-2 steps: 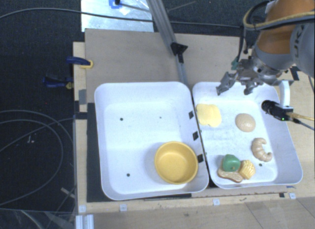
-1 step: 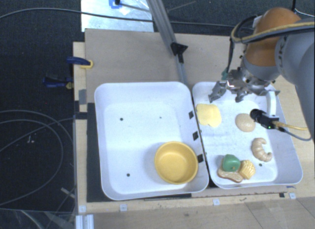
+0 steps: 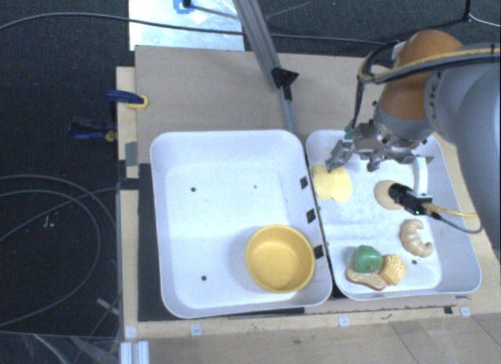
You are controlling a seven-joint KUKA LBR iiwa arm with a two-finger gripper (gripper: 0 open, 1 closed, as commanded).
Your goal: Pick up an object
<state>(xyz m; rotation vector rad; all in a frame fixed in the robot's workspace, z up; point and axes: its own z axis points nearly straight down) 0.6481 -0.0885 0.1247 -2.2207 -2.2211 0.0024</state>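
Observation:
My gripper (image 3: 355, 163) hovers over the back of the right bin (image 3: 462, 257) with its two dark fingers spread apart and nothing between them. A pale yellow, pear-like object (image 3: 333, 184) lies just below the left fingertip (image 3: 337, 160), against the bin's left wall. A tan round piece (image 3: 387, 194) rests to the right of the gripper. Further forward lie a croissant-shaped toy (image 3: 416, 238), a green object (image 3: 366, 258) and a tan ridged piece (image 3: 393, 268) with a flat tan piece (image 3: 365, 279).
A yellow bowl (image 3: 280, 257) stands at the front right of the left bin (image 3: 196, 167). A grey pole (image 3: 258, 30) slants down to the bench behind the bins. A black cable with a yellow lead (image 3: 412, 200) hangs from the wrist over the right bin.

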